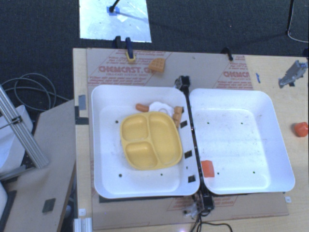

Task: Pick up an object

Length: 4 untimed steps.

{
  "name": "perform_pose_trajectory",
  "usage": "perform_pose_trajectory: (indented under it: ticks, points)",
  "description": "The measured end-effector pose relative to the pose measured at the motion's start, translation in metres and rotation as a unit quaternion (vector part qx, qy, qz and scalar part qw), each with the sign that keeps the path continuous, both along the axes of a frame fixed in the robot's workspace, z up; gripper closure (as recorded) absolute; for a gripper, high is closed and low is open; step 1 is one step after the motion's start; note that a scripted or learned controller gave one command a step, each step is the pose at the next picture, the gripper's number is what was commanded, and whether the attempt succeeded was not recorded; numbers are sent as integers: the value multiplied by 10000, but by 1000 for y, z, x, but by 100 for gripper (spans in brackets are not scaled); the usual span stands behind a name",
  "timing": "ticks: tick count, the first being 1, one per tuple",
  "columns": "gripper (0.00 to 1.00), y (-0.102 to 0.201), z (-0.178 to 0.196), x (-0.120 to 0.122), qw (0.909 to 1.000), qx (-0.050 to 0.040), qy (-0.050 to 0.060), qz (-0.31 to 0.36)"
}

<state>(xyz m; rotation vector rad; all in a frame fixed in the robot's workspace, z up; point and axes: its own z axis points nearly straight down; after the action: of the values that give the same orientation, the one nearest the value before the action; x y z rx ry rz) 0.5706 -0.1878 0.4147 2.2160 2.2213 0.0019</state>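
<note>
The left bin (pixel 104 178) holds a yellow divided plate (pixel 149 141) lying flat in its middle. Just behind the plate are a small orange sausage-shaped piece (pixel 142 108), a white flat piece (pixel 161 108) and a tan piece (pixel 177 114) close to the bin's right wall. An orange-red block (pixel 207 168) rests in the right bin (pixel 241 129), at its front left corner.
On the bench behind the bins lie a tan waffle piece (pixel 157 65) and a yellow-tipped clamp (pixel 129 52). A grey metal item (pixel 292 74) and a small orange object (pixel 301 129) sit on the bench to the right of the right bin. Cables lie at the left.
</note>
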Motion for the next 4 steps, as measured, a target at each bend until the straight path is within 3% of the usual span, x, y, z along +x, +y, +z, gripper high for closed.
perform_pose_trajectory:
  ticks: [2, 3, 4]
  points:
    - [0, 0, 0, 0, 10000, 0, 0, 0]
    - [0, -21, -12, -87, 10000, 5, 16, -32]
    - [0, 48, 74, -83, 10000, 2, -44, 47]
